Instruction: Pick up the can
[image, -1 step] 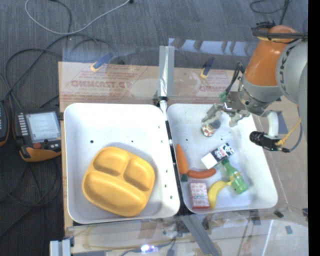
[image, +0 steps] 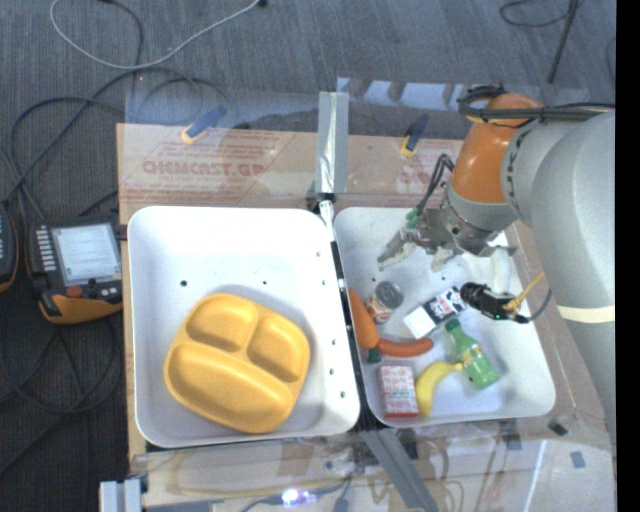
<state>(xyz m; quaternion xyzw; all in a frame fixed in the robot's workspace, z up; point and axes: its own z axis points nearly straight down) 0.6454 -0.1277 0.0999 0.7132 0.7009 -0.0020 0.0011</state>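
The small round can with a dull grey metal top stands upright in the right white bin, in its left half, near the wall shared with the neighbouring bin. Its dark side is barely visible from above.

The hand hangs over the upper part of the same bin, up and slightly right of the can and apart from it. Its two grey fingers are spread, with nothing between them and nothing touching them.

A long orange carrot lies just left of the can, along the bin wall. A white and black carton sits just to the can's right. Below them lie a reddish-brown sausage, a yellow banana, a green plastic bottle on its side and a small red and white box. The carrot and the carton crowd the can on either side, while its top is uncovered.

In the left white bin rests a yellow divided plastic plate. Both bins sit on the brown worktop.
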